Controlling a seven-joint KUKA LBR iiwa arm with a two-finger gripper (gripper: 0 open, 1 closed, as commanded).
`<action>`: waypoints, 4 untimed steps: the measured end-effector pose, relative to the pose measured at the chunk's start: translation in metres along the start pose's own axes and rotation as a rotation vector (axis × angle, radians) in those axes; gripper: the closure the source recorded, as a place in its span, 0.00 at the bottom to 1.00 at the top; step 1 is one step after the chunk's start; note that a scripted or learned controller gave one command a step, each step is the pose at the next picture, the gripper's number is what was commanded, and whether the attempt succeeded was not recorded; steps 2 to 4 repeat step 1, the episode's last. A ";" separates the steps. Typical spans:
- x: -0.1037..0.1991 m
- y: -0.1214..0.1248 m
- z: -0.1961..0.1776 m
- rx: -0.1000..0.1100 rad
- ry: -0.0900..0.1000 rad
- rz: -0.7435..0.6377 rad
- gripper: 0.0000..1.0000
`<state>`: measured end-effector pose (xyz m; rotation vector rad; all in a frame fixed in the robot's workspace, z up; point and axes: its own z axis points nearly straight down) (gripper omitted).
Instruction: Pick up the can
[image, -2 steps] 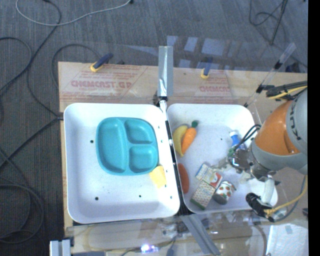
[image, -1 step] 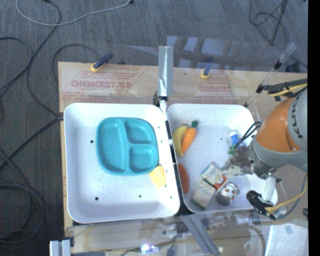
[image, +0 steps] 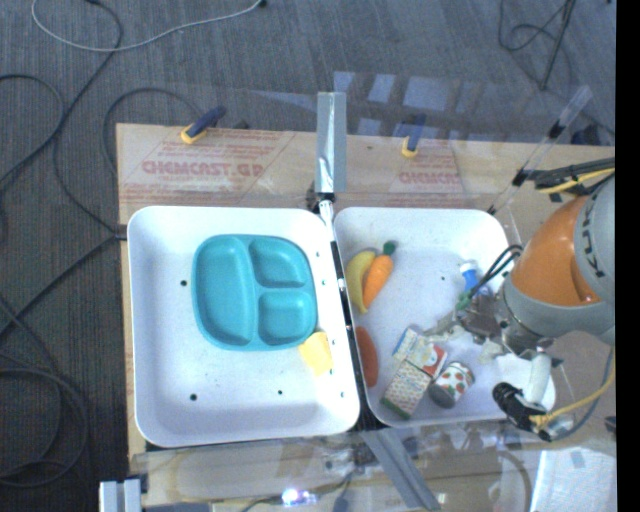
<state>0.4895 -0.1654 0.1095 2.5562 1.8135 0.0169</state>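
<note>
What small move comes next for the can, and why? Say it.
Probably shift the gripper a little toward the bin's near edge, over the can, then descend. The can lies on its side in the right bin, beside the small cartons, and the gripper sits just beyond it, not above it.

A dark grey carpeted floor (image: 120, 90) surrounds the bench, with black cables (image: 40, 200) looping over it on the left and a pale cord (image: 130, 40) at the far side. The bench top is a brownish board (image: 220, 170) with faded red lettering, clamped by yellow-handled clamps (image: 202, 124) along its far edge.
</note>
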 end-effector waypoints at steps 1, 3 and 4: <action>-0.029 0.015 0.014 -0.012 0.004 -0.376 0.00; -0.029 0.015 0.014 -0.012 0.004 -0.376 0.00; -0.029 0.015 0.014 -0.012 0.004 -0.376 0.00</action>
